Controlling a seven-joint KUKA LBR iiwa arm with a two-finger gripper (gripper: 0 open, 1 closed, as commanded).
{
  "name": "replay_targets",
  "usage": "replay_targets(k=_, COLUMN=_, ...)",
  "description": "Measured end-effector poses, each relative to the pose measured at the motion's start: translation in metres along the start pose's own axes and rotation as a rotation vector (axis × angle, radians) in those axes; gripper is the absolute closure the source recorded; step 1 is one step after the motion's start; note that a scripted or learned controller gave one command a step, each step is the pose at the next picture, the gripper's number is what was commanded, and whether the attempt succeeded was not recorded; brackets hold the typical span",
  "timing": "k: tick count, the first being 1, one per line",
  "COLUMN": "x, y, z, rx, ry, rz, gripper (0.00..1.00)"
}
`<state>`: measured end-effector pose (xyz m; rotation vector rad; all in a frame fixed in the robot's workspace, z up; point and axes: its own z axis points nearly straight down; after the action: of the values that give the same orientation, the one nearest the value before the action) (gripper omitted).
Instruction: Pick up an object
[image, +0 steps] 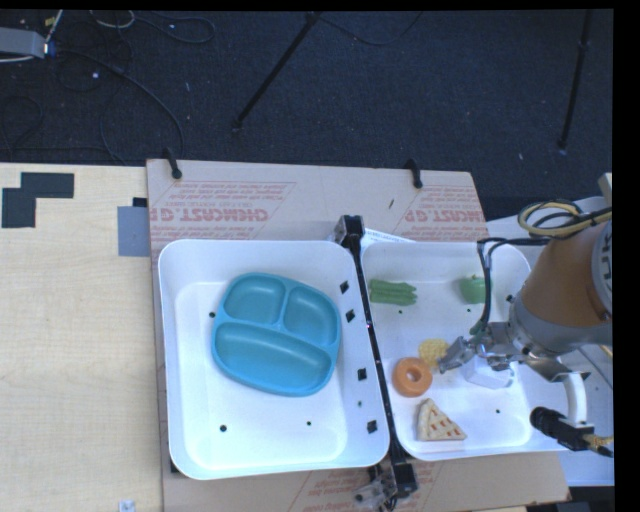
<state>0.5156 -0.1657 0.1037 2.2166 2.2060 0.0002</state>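
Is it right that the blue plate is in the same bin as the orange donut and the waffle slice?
No. The camera view shows the blue plate alone in the left bin. The orange donut and waffle slice lie in the right bin, by the gripper.

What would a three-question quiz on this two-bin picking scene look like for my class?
1. True or false: the blue three-compartment plastic plate lies in the left white bin.
2. Which item lies nearest the gripper? A) the orange ring-shaped toy doughnut B) the tan wedge-shaped waffle toy C) the long green toy vegetable
3. Fill in: the arm reaches into the ____ white bin.

Key:
1. True; the plate is the one object seen in that bin.
2. A; the doughnut sits just left of the gripper, beside a small yellow toy.
3. Right.
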Motion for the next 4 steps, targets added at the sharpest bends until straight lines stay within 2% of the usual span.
replay_targets(k=1, x=-0.003, y=0.004, z=-0.014, rx=-0.011, ry=-0.005, rz=0.003, gripper=1.00)
replay_targets(k=2, x=-0.005, y=0.000, z=-0.075, rx=0.010, ry=0.010, rz=-0.006, gripper=1.00)
replay_targets(k=3, x=-0.007, y=0.001, z=-0.126, rx=0.008, ry=0.010, rz=-0.007, gripper=1.00)
replay_targets(k=4, x=-0.008, y=0.003, z=-0.158, rx=0.010, ry=0.010, rz=-0.007, gripper=1.00)
